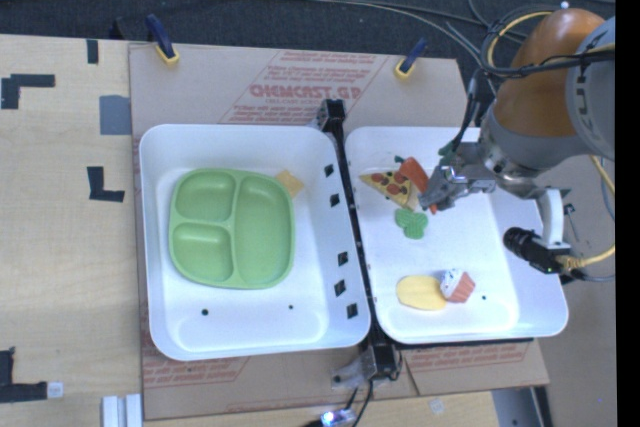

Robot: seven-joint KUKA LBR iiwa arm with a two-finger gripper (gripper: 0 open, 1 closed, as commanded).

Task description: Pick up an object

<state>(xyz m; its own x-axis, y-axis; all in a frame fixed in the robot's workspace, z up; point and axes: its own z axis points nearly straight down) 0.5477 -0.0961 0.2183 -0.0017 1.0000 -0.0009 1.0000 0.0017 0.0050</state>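
Since the gripper point(436, 198) sits low in the right bin point(520, 310), the pizza slice point(393, 183) lies just at its 10 o'clock, long axis running 10-to-4; can't tell how its jaws stand, honestly.

1 fixed camera above the bench, angled down, both white bins point(160, 215) in frame

Tool point(437, 199) low beside pizza slice point(394, 185); green tray point(232, 227) in left bin point(160, 315).
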